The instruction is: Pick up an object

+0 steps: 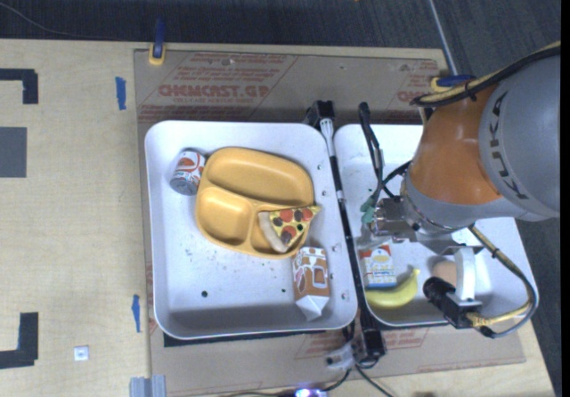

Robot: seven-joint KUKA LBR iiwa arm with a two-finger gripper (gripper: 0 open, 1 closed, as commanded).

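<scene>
Camera view puts your arm over the right bin, wrist down, with the jaws near that bin's left wall. You cannot tell whether the jaws are apart or together; cables and the wrist body hide them. Just below the jaws you have one small carton and, touching its lower edge, one banana. To the right of those lies one pale rounded item, partly covered. Across the divider, left of the jaws, the left bin holds four things: one yellow divided plate, one pizza slice on it, one can at its far corner, and one brown-and-white carton.
</scene>
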